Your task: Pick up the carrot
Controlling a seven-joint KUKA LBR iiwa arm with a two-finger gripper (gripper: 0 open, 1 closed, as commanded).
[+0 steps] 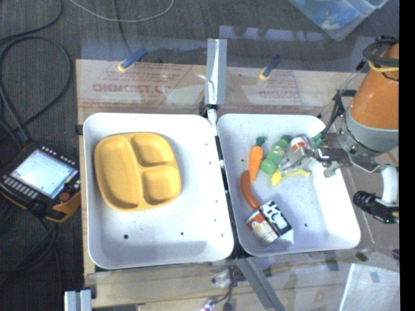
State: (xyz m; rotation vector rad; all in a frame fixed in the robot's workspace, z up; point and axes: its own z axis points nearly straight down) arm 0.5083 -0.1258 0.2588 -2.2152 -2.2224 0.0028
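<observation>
1. Orange carrot (pixel 255 161) with a small green top lies in the right bin (pixel 337 229), by that bin's inner wall. It points roughly upright in the camera view, green end away from the camera, and sits to the far side of the gripper (pixel 310 154) from the arm.
2. Gripper is low over the bin's upper middle, among clutter: a green bottle (pixel 277 153) and a yellow piece (pixel 283 172) are right at it. Whether it is released or clenched cannot be told; nothing is visibly held.
3. Between gripper and carrot: the green bottle, just beside the carrot. A red-orange sausage-like item (pixel 249 190) touches or nearly touches the carrot's lower tip. A small carton (pixel 270 223) lies farther toward the camera.
4. Handling, judged: looks like a toy, so probably light, rigid, smooth plastic. Tapered body may slip toward the thin end when squeezed.
5. Grasp site, judged: across the thick upper-middle section, jaws closing across its width.
6. Risk, judged: wall on one side, bottle on the other; finger clearance is tight.
7. Left bin (pixel 113 232) holds a yellow divided tray (pixel 136 170); not involved.
</observation>
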